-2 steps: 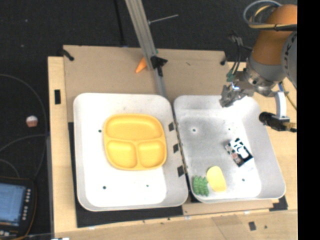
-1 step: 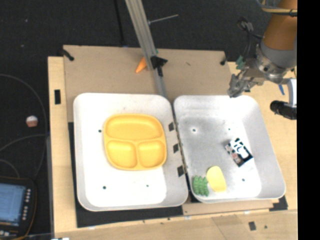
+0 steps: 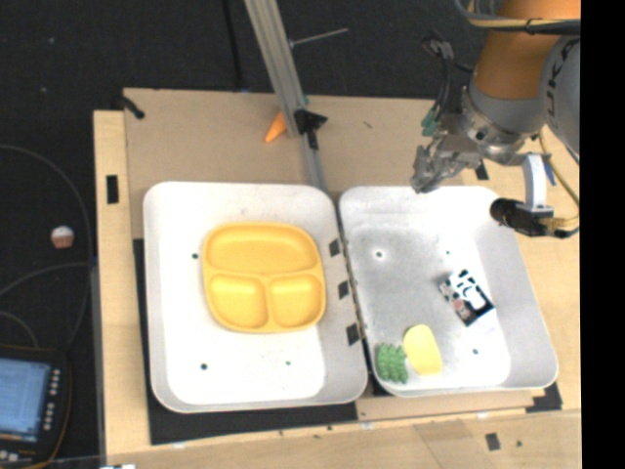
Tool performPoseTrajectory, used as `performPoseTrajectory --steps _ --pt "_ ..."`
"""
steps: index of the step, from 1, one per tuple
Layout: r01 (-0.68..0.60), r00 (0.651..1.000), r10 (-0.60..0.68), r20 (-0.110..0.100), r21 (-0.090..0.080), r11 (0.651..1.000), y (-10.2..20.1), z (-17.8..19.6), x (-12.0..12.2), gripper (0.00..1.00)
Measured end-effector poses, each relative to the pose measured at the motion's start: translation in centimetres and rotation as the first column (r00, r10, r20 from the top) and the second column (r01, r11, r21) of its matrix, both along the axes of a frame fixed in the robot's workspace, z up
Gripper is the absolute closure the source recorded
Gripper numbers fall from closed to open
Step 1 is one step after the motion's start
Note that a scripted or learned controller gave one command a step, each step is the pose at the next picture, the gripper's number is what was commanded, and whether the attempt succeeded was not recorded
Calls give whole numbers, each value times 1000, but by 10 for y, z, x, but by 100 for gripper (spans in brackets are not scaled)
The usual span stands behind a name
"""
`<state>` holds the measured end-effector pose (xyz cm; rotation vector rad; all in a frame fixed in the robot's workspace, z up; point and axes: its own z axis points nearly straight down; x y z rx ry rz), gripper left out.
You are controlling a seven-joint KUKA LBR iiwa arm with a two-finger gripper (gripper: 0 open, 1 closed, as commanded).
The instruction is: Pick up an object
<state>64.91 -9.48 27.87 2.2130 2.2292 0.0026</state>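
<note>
The right bin (image 3: 391,223) holds a small black-and-white object (image 3: 465,295) near its right side, a pale yellow rounded object (image 3: 423,349) at the front, and a small green object (image 3: 392,362) beside it at the front left corner. My gripper (image 3: 427,176) hangs above the bin's back edge, well behind and above these things. Nothing is seen between its fingers. The left bin (image 3: 176,360) carries a yellow three-compartment plate (image 3: 264,277) in its middle.
A slanted metal post (image 3: 278,62) rises behind the bins, with a small orange piece (image 3: 276,127) lying on the bench beside it. A bare stretch of the right bin's floor lies between the gripper and the objects.
</note>
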Motion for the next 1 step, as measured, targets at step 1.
performPoseTrajectory --steps 1 --pt "2 1000 -2 -2 -1 1000 47 -15 -7 100"
